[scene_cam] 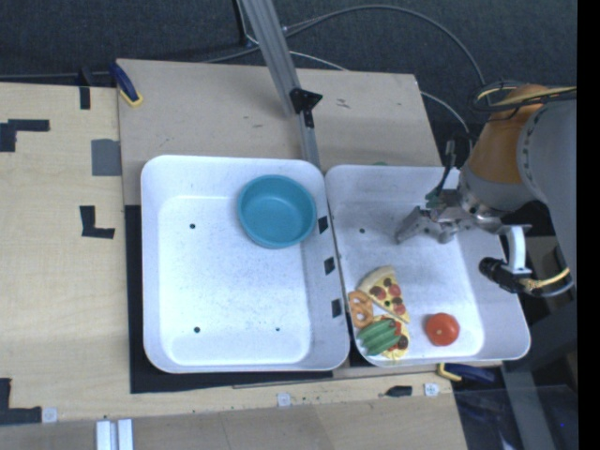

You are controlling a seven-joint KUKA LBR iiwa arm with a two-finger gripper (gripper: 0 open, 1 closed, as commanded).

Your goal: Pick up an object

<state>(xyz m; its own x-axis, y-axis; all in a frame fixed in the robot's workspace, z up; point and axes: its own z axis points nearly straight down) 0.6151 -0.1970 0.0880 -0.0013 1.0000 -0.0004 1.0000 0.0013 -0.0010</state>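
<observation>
On the bench, two shallow white bins sit side by side, their inner rims touching along the middle. Left bin (178,279): one round blue plastic bowl (276,210), upright, mouth up, in the far right corner close to the dividing rim. Rest of that bin's floor shows small dark specks.

Right bin (375,209): three items of note. A flat toy pizza slice, yellow with red and orange toppings (380,298), lies near the bin's left wall in the near half. Just beside it, toward the near rim and touching or overlapping its lower edge, a small green ridged vegetable-like piece (379,335); exact shape hard to make out. A small round red toy tomato (442,328) rests apart from both, to their right, near the near-right corner.

Grey arm with orange band (502,148) enters from the right, over the far-right part of the right bin. Two-finger gripper (417,227) hangs low above the bin floor, pointing left, fingers spread moderately apart, nothing between them. Pizza slice and tomato both lie well clear of it, nearer the camera.

A grey metal pole (272,45) slants down from the top to the junction of the bins. Black cables (394,12) loop across the dark floor behind.
</observation>
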